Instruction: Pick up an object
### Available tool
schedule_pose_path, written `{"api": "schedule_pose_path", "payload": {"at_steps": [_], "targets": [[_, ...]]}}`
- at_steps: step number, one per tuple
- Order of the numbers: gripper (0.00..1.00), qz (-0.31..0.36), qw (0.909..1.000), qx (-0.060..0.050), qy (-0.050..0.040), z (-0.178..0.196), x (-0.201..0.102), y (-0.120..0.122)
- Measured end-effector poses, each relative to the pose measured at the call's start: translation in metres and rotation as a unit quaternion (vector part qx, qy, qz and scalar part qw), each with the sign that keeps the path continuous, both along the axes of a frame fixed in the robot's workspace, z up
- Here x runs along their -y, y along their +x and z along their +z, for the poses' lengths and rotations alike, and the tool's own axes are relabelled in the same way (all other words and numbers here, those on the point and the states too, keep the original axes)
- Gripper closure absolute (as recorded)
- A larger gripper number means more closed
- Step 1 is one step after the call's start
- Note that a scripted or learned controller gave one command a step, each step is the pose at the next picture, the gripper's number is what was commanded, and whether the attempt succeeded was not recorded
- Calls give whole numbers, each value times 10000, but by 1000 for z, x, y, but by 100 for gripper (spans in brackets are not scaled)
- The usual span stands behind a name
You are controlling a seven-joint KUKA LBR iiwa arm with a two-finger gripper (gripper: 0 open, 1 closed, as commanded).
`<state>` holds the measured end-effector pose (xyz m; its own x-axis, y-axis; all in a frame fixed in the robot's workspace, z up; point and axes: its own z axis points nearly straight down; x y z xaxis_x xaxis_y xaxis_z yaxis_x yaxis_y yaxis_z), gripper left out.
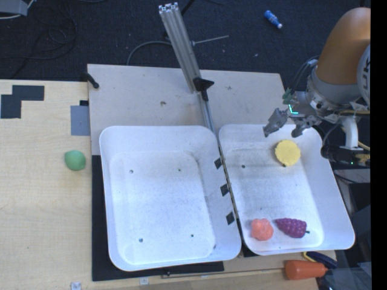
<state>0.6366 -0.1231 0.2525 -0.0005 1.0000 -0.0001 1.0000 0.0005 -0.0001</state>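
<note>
Nearest my camera, at the bottom edge, an orange carrot-shaped toy lies on the bench just outside the right bin's front rim; its right end is mixed up with dark clutter and I cannot trace its full outline.

Working from the left: a small green ball rests on the pale wooden bench surface, well apart from both bins. Beside it sits the left shallow white bin, its floor marked with faint dark speckling. A ribbed grey metal bar runs at a slant from the dark floor down to the seam between the bins, and black clips sit along that seam.

The right shallow white bin holds three items. A salmon-pink rounded lump and a purple grape-cluster toy lie just beside each other near the front rim. A yellow rounded toy lies near the far rim, just below the tool.

From the right, I see the grey two-finger gripper above the bin's far rim, its fingers spread apart with nothing between them. It is close to the yellow toy; whether it touches I cannot tell. The arm's orange band is cut off at the frame's right.

A small blue object lies on the dark floor behind, too small to identify.
</note>
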Motion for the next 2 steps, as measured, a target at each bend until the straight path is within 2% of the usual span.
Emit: {"api": "schedule_pose_path", "payload": {"at_steps": [1,2], "targets": [[0,0,10000,0,0,0,0,0],[0,2,10000,-19,3,-44,-2,-6]]}}
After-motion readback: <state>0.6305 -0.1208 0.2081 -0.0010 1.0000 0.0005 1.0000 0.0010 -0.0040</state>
